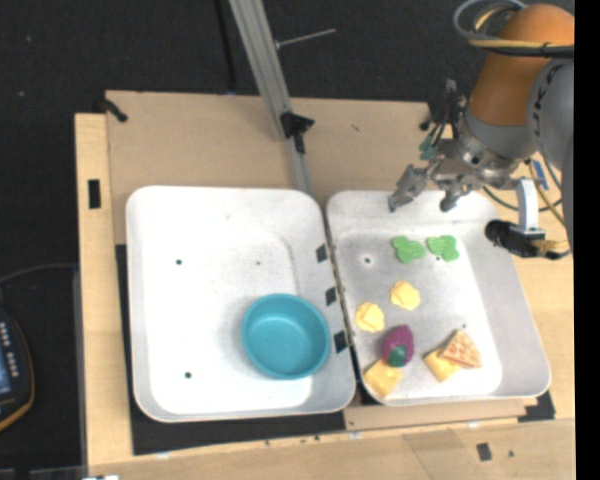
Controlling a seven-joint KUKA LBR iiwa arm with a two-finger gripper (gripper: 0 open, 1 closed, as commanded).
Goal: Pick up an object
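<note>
1. Gripper (421,199) hovers over the right bin's (500,368) far edge, fingers spread, pinching nothing.
2. Two green pieces (408,249) lie just below it; yellow pieces (405,294) and a purple toy (397,345) lie nearer the front.

Two shallow white plastic bins: left (180,230), right (500,308). Round teal-blue bowl (285,335) at lower centre. Two green leaf-shaped toy pieces (409,250) (442,247). Pale yellow lumps (405,294) (369,316) (384,377). Purple toy with green top (397,345). Orange wedge with criss-cross pattern (455,354). Tan bench (180,148), black floor.
</note>
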